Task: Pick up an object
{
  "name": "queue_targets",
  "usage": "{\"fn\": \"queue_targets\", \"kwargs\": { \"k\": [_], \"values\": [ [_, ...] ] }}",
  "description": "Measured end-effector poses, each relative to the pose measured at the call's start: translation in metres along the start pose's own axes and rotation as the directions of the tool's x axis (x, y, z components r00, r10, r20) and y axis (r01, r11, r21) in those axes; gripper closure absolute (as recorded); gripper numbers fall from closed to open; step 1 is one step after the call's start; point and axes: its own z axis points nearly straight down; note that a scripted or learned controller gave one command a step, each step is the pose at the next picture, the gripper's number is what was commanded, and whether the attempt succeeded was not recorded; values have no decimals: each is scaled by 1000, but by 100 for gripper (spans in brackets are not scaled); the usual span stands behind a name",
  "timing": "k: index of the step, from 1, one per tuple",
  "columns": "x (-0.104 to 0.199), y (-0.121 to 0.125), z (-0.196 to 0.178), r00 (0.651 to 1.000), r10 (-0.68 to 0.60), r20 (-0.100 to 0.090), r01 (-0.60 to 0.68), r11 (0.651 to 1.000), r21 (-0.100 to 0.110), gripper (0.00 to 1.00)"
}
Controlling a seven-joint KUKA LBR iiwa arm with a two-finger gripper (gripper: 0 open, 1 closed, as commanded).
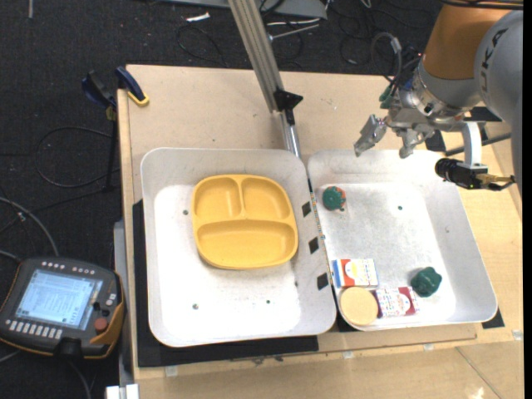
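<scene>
The arm (486, 32) is cut off by the top and right edges, so only the wrist end is seen. The print on the small cartons (355, 271) is too tiny to be read. The handheld pendant (58, 306) screen can't be made out either.

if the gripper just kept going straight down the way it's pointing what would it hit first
Probably bare floor at the far edge of the right bin. The gripper hangs open above that rim, and the small green and orange ball lies nearer the camera; depth is hard to judge.

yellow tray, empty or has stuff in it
Empty. The yellow tray lies flat in the left bin, and all three compartments show bare yellow bottoms.
</scene>
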Motion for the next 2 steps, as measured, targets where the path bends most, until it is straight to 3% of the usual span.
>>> {"fn": "queue_targets", "kwargs": {
  "k": [1,2],
  "values": [
    [0,0,0,1000,0,0,0,1000,0,0],
    [-9,1,58,1000,3,1,-3,1000,4,0]
  ]
}}
